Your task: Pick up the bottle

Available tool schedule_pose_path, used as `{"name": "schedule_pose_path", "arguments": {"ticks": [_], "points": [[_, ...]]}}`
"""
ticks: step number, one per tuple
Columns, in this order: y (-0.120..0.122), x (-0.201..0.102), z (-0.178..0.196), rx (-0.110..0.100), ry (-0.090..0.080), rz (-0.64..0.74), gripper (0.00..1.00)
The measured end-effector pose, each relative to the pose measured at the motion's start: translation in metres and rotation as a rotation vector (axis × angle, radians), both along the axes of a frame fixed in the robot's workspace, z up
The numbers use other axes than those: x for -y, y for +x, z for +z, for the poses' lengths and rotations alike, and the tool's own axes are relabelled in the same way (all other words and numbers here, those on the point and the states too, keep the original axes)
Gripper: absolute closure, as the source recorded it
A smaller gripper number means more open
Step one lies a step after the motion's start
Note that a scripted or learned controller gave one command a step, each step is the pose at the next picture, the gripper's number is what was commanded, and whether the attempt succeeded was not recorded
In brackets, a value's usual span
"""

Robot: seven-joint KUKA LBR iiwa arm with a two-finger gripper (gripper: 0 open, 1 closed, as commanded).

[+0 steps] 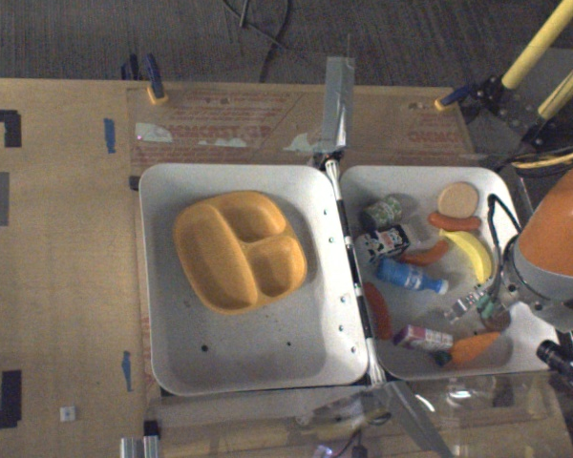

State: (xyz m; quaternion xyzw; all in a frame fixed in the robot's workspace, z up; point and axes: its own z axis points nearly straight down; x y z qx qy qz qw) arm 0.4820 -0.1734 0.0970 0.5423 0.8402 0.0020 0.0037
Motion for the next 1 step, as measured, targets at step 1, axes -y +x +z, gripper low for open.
{"name": "schedule_pose_path", "arguments": {"ticks": [1], "points": [[-0.0016, 0.014, 0.0973, -0.005, -0.001, 0.093, 1.0]]}}
